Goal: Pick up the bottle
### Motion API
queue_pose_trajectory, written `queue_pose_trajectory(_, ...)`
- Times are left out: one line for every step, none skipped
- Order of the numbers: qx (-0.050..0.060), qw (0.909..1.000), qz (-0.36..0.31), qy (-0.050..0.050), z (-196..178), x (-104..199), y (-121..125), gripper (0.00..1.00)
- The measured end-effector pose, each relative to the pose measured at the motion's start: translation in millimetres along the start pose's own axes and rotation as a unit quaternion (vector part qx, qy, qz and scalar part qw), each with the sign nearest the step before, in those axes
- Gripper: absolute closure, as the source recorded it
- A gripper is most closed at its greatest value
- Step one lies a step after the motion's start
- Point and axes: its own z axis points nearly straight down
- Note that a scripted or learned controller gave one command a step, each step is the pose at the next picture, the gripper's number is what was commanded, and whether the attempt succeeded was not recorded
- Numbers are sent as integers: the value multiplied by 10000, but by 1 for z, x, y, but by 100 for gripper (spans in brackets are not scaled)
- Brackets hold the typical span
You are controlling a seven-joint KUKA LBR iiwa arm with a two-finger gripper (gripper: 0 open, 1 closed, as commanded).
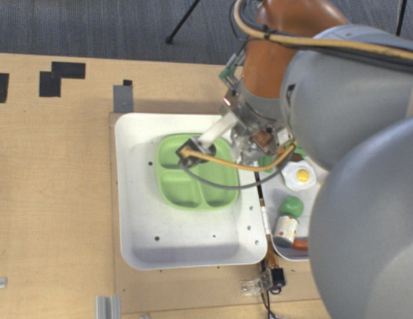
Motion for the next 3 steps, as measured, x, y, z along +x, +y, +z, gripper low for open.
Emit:
queue_pose_trajectory(4,9995,317,12,-113,0,-77,100)
queue_pose_trajectory(2,9949,1006,3,-121,10,-92,100)
queue_pose_trajectory(1,9825,1862,-4,-67,-23,-45,100)
